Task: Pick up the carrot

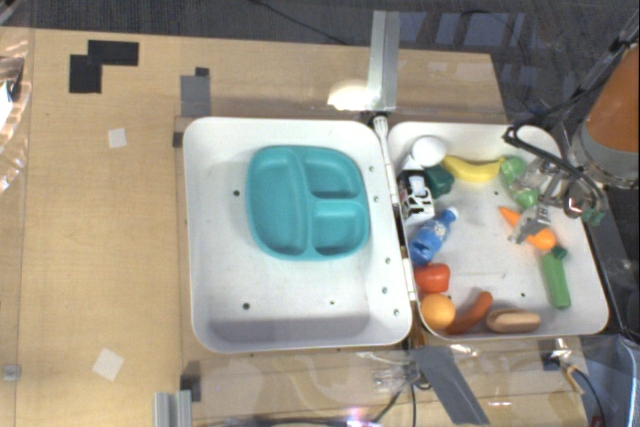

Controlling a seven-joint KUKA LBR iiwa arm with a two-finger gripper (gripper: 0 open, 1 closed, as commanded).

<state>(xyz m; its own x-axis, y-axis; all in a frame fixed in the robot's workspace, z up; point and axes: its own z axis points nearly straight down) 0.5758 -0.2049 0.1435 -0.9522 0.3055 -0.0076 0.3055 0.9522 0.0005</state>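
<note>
In the left bin [215,245]: one teal divided plate [305,200], lying flat near the middle. In the right bin [480,270]: banana [473,169], white cup [428,151], blue bottle [431,237], tomato [432,278], orange [437,311], sausage [472,311], bread roll [512,320], green cucumber [556,279]. Carrot [537,237] lies toward the bin's right side, directly under the gripper [535,220]; finger opening cannot be made out.
</note>
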